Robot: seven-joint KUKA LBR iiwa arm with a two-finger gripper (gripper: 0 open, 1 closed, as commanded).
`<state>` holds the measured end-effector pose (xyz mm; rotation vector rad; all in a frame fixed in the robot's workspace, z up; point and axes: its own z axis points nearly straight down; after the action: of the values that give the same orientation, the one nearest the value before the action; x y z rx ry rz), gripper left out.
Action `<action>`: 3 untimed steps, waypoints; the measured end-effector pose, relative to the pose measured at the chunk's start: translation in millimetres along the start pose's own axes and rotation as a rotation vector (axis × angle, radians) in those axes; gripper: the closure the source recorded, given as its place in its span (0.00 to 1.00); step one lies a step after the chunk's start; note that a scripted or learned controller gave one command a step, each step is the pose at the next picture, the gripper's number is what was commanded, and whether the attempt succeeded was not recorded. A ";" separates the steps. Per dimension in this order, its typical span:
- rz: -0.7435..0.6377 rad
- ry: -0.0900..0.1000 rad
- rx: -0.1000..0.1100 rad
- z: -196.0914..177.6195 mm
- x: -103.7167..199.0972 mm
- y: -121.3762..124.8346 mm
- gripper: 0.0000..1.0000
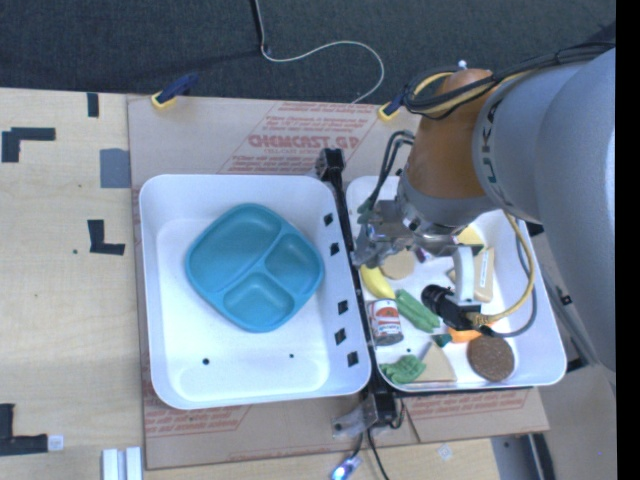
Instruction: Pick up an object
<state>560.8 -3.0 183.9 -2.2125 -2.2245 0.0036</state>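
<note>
2 white bins [160, 268] on cardboard-covered bench [200, 133], dark carpet [120, 18] beyond

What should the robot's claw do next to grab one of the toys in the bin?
Probably lower a little straight down. The claw hangs over the crowded right white bin, just above the yellow toy banana, and nothing shows between its fingers, so that banana looks like the nearest thing to grab.

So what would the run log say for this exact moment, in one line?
arm: over right bin | gripper: low above banana | blue divided plate: left bin | lifted: not seen
</note>
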 end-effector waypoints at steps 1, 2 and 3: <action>0.004 -0.001 -0.021 -185.0 -17.8 -48.4 1.00; 0.003 -0.001 0.006 -93.8 22.8 -80.0 1.00; 0.003 -0.001 -0.005 -122.3 29.4 -77.6 1.00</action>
<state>483.6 25.8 306.5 -2.2192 -2.2236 -0.0003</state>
